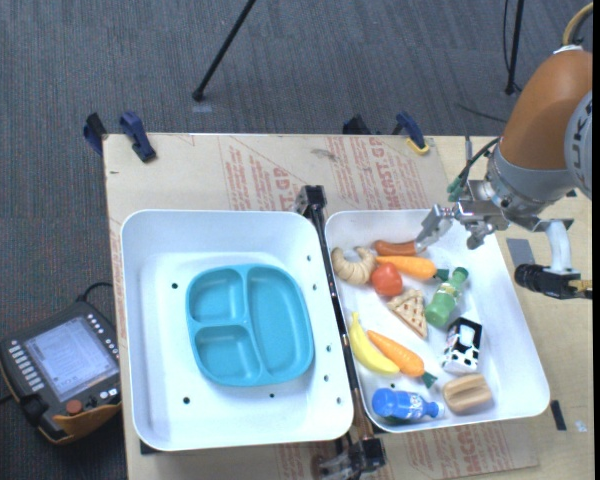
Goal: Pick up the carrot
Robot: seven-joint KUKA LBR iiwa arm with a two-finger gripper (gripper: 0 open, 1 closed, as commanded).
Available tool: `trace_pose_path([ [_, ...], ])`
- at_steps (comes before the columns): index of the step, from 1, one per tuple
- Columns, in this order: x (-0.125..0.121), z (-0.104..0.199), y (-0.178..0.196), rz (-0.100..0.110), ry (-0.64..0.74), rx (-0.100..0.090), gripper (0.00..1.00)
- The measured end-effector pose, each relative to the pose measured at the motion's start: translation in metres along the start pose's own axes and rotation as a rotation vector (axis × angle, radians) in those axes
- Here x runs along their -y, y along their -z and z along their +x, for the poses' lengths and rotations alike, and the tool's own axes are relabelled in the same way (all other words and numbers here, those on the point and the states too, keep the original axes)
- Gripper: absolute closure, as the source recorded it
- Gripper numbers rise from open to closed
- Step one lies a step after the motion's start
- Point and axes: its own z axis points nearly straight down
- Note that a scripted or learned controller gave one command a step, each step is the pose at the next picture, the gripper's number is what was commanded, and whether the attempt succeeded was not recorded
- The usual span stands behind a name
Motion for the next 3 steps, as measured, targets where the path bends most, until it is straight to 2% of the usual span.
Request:
trace_pose_path([
  [1,-0.016,0.004,-0.092,-0.002,0.100,0.001,0.00],
  [2,-0.025,0.022,-0.111,-0.016,0.268,0.008,0.00],
  [3,-0.023,0.022,-0.104,-0.011,0.266,0.005,1.00],
])
